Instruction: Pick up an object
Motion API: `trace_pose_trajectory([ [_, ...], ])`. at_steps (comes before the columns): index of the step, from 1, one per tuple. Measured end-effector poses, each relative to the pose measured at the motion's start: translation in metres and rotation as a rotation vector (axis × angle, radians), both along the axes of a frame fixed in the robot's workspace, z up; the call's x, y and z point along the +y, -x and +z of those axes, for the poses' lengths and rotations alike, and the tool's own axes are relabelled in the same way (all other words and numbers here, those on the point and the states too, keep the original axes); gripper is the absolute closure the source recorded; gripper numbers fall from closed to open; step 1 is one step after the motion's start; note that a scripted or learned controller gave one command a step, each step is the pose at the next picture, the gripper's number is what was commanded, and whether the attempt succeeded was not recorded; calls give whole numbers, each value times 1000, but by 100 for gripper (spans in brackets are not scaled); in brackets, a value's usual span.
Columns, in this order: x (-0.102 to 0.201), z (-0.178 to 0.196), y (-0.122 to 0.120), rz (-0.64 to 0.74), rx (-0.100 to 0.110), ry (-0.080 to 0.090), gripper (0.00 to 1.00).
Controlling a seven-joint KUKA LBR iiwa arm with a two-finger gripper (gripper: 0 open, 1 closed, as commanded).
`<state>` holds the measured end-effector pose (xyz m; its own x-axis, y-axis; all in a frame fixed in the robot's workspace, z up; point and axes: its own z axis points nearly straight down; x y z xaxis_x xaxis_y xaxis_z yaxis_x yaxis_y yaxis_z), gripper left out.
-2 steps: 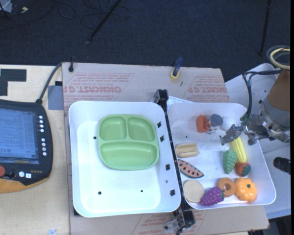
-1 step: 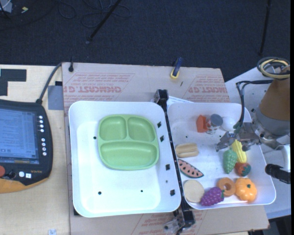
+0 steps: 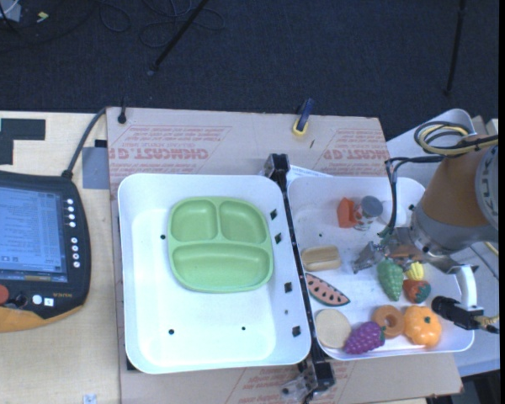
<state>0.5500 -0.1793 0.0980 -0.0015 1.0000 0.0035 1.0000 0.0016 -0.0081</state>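
In the right bin, the hand sits low among toy foods, its grey metal tip just left of the green vegetable. Finger spread: cannot tell; nothing visibly held between them. Arm enters from the right, orange band above the wrist.

Around the hand: orange-and-grey piece above it, tan bread block to its left, watermelon slice lower left. Along the bin's near edge: pale round cookie, purple grapes, doughnut, orange pumpkin.

Left bin carries a green divided plate. A teach pendant lies on the desk, far left.
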Motion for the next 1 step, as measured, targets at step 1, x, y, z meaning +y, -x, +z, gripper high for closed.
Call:
trace_pose_trajectory([
  [1, 1, -11, 0, -3, -4, 2, 0],
])
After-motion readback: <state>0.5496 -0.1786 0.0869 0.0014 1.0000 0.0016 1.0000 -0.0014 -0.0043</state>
